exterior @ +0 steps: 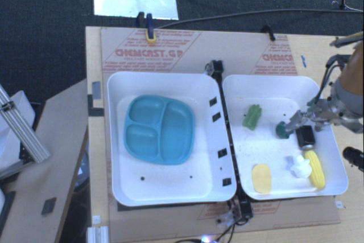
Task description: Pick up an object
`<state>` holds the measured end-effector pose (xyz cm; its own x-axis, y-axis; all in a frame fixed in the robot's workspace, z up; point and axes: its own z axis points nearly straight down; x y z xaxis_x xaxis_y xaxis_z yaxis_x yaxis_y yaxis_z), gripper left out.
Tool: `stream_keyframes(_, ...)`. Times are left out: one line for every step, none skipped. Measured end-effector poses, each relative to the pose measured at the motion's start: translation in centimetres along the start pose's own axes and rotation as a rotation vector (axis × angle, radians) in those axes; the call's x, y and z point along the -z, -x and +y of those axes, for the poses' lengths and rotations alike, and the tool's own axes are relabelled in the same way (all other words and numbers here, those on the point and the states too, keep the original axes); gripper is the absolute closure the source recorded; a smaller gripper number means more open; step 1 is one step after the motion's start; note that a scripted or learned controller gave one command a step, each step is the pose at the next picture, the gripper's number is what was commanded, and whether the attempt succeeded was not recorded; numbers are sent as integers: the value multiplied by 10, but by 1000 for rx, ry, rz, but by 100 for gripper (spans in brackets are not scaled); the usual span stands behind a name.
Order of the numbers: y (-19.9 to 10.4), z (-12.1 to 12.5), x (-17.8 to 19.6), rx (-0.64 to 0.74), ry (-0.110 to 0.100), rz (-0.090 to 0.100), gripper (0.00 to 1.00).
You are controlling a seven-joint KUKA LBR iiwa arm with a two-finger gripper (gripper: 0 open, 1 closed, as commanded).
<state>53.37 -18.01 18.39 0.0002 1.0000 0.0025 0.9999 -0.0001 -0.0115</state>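
White bins sit side by side on the surface (187, 45). Left bin (116, 139) holds a blue sectioned plate (159, 129). Right bin (335, 176) holds five small items: green piece (252, 116) at far left, dark green piece (282, 131) near centre, pale yellow oval (261, 177) at near left, white piece (301, 167) and corn cob (314, 168) at near right.

End effector (304, 127) enters from the right, over the right side of the right bin. Cannot tell finger state; blurred against a dark block on the wrist.

Candidate target, by judgement: dark green piece, just left of the end effector, close to touching. No clear long axis. Corn cob lies just nearer, long axis running near–far, slightly slanted. Nothing visibly gripped; pick not yet achieved. The coming move likely turns on a short leftward offset.
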Motion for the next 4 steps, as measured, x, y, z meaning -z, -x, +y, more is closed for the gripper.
stream_keyframes(-1,3,7,4,13,-3,0)
stream_keyframes(-1,8,-35,2,11,-2,0)
stream_keyframes(-3,16,-80,2,15,-2,0)
stream_keyframes(-5,20,-96,3,19,-2,0)
